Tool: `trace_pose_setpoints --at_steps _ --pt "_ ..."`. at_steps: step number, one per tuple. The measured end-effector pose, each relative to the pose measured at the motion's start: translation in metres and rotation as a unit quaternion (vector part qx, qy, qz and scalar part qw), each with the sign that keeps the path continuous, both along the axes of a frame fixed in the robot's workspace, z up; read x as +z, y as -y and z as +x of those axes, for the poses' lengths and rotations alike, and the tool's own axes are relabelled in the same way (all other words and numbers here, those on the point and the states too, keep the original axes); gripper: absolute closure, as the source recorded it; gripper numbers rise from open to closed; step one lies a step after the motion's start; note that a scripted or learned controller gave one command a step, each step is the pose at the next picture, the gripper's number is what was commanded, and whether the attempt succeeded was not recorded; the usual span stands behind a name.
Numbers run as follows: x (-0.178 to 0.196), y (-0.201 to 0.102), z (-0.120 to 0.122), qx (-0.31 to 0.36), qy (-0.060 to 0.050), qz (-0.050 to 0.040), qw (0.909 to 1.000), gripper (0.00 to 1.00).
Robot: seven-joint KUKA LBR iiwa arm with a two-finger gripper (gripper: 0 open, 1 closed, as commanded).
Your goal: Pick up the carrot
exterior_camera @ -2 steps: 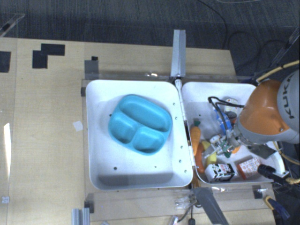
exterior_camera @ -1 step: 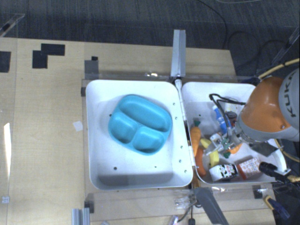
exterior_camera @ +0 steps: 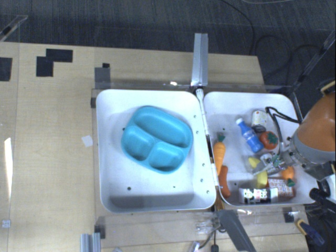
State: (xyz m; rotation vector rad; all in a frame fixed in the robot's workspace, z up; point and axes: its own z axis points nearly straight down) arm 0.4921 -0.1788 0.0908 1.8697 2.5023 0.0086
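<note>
Where the right bin [exterior_camera: 247,101] meets the near edge of the counter [exterior_camera: 52,156], a dark bottle with a white label [exterior_camera: 265,194] lies on its side along the bin's near wall. Just beyond it sits a small yellow piece [exterior_camera: 261,180], and beside that the hand [exterior_camera: 277,163] is down among the clutter near the bin's right wall; whether it is apart or together cannot be told, and nothing can be seen between its tips. An orange piece [exterior_camera: 288,173] lies just beside the hand.

The carrot [exterior_camera: 219,152] lies against the right bin's left wall, lengthwise, green top pointing toward the far edge, well apart from the hand. A reddish-orange item [exterior_camera: 224,178] lies at its near end.

Farther in, a blue bottle [exterior_camera: 249,136] lies tilted near the bin's middle, with a red tomato-like thing [exterior_camera: 270,138] to its right and a white object [exterior_camera: 258,117] beyond it.

The left bin [exterior_camera: 113,193] holds a blue divided plate [exterior_camera: 156,138], resting toward its far-right part.

The arm's orange band [exterior_camera: 317,125] shows at the counter's right edge.
</note>
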Motion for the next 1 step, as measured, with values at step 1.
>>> trace_pose_setpoints --at_steps 1 --pt "0.0106 -0.0008 0.0024 0.001 0.003 -0.0006 1.0000 1.00"
